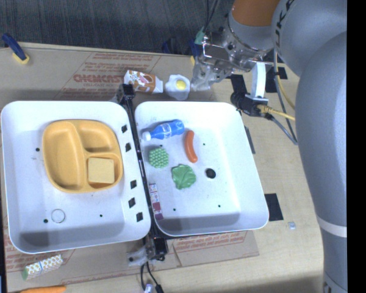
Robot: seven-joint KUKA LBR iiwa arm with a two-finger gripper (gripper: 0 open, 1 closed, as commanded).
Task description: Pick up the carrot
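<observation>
The carrot lies in the right bin, a short orange piece set roughly lengthwise from far to near, in the far half of the bin. Just to its left a blue bottle lies on its side, its white cap pointing left. Near of the bottle sits a round green dimpled piece, and near of the carrot a leafy green toy vegetable; a small dark round spot shows on the bin floor to the right of that.

The gripper hangs beyond the far rim of the right bin, over the cardboard, well apart from the carrot. Whether it is open or closed cannot be told from this angle, and nothing is seen in it.

The left bin holds a yellow divided tray with a tan square block in its near right compartment. On the cardboard beyond the bins stand a small brown and white carton and a white and yellow object, just left of the gripper.
</observation>
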